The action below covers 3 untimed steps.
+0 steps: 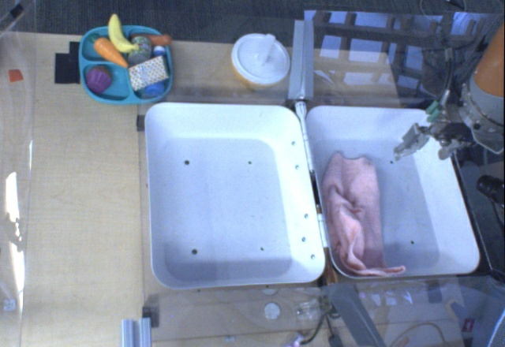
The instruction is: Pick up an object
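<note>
Fingers (426,140) spread apart above right bin (442,259), clear of pink cloth (353,211).

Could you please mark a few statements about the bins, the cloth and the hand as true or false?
1. The pink cloth lies in the right bin. True.
2. The hand grips the cloth. False: it hangs over the right bin's upper right part, apart from the cloth, with nothing between its fingers.
3. The blue tray of toy food sits beyond the left bin. True.
4. The white lidded container stands inside the left bin. False: it stands on the bench beyond the bins.
5. The cloth is spread flat. False: it is bunched.
</note>
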Each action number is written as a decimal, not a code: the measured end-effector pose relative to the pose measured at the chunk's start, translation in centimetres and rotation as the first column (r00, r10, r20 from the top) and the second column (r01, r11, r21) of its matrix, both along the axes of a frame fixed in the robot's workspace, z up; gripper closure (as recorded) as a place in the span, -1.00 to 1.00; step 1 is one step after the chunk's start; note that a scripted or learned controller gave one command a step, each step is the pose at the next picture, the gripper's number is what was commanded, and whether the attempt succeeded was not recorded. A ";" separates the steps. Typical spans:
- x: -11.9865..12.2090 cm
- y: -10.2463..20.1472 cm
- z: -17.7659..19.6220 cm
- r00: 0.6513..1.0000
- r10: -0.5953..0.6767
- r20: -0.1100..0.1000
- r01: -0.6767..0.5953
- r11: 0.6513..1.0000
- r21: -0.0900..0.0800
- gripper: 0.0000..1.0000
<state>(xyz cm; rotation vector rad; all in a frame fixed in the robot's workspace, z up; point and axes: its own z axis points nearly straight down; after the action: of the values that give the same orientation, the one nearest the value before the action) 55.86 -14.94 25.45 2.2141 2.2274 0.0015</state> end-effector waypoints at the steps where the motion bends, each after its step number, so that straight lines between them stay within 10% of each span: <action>1: 0.0 2.6 -15.9 0.997 -0.073 0.004 0.073 0.997 0.000 -1.00; 2: 2.5 1.9 -7.7 0.998 -0.055 0.003 0.055 0.998 0.000 -1.00; 3: 1.2 1.0 -16.3 0.999 0.046 0.005 -0.046 0.999 -0.001 -1.00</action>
<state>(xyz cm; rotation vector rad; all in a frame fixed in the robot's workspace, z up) 57.05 -13.96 9.17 2.1599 2.2745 0.0065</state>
